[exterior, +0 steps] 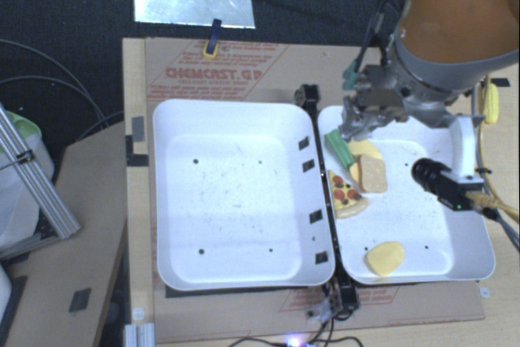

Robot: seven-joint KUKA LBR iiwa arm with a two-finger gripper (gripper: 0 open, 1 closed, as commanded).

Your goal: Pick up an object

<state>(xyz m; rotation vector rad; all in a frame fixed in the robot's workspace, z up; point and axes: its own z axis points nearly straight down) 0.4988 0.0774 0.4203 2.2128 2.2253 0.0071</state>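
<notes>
The right bin (463,252) holds several toy foods. A green stick (337,149) lies at its back left, with a yellow slice (370,150) and a tan block (374,173) just right of it. A pizza slice (347,197) lies by the divider, and a yellow lump (384,258) sits near the front edge. My gripper (355,128) hangs low over the back left corner of this bin, right above the far end of the green stick. The wrist body hides its tips.
The left bin (236,191) stands beside the right one, with black clips along the shared wall. The large orange and grey arm (463,4) looms over the back right. A black cylinder (439,179) on a white bracket juts over the right bin's right side.
</notes>
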